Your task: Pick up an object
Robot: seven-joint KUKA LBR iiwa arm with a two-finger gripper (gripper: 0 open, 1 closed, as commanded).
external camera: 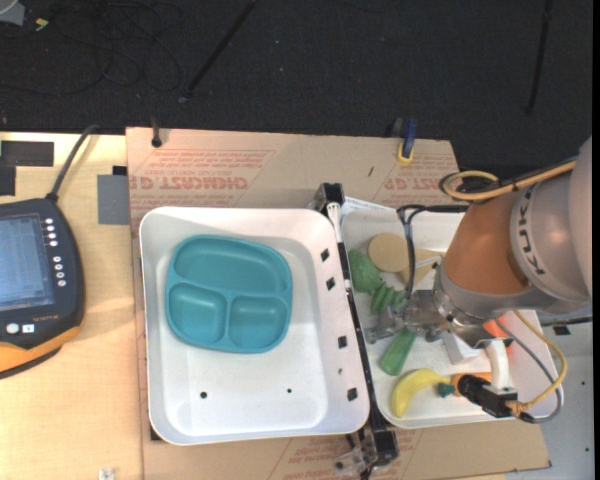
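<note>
Black floor with loose cables runs across the far side, beyond a pale wooden table (40, 408). A sheet of brown cardboard (280, 168) lies on the table under 2 shallow white bins, and a blue clip (408, 140) grips the cardboard's far edge.

The left bin (240, 398) holds 1 teal divided plate (230, 293) with 3 compartments. Well to the view's left of the plate, a teach pendant (20, 268) with a lit screen rests on the table.

To the view's right of the plate, across the rims of both bins, is the right bin (450, 230). In it are a tan disc (388, 253), a leafy green toy (365, 273), a long green toy vegetable (398, 351) and a yellow banana (415, 388); of these the banana lies nearest the camera.

The gripper (405, 320) is down in that bin, between the leafy green toy and the long green toy vegetable, and close to both. Whether it is spread or closed cannot be told from this view, nor whether it touches either toy.
</note>
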